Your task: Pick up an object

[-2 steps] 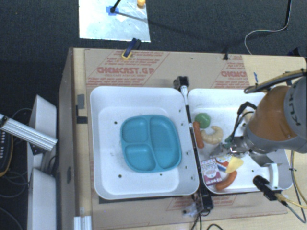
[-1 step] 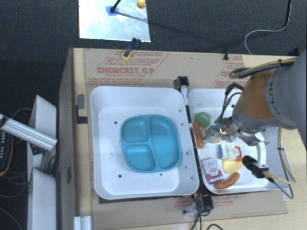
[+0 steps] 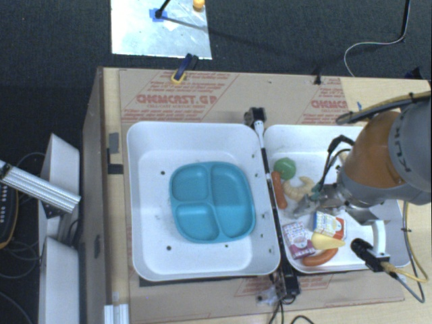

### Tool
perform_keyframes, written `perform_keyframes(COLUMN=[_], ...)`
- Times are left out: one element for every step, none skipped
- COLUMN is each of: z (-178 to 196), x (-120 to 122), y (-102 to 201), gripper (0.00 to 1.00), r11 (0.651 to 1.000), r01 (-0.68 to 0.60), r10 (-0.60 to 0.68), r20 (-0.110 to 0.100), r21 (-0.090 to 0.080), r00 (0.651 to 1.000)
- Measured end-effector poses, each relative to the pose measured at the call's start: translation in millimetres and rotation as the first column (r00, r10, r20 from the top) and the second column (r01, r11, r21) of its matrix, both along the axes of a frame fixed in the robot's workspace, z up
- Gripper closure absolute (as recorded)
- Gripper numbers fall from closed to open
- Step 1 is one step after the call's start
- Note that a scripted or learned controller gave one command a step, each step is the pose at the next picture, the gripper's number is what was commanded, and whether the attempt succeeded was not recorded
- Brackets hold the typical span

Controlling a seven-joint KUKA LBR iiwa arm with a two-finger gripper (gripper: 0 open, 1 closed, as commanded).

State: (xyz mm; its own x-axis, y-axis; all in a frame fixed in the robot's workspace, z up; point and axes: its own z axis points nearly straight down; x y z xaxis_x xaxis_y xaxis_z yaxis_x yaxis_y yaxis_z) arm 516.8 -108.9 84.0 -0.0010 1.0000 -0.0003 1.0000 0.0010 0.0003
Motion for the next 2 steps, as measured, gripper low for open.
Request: perform_keyframes(z=[4, 39], x=[65, 102], y=[0, -21], gripper=[0.00, 0.00], r11=[1.000, 1.000], r01=[-0.003, -0.003], r10=[0.003, 0.003], r20=[0.003, 0.003], r21=[0.000, -0.001], r00=[1.000, 1.000])
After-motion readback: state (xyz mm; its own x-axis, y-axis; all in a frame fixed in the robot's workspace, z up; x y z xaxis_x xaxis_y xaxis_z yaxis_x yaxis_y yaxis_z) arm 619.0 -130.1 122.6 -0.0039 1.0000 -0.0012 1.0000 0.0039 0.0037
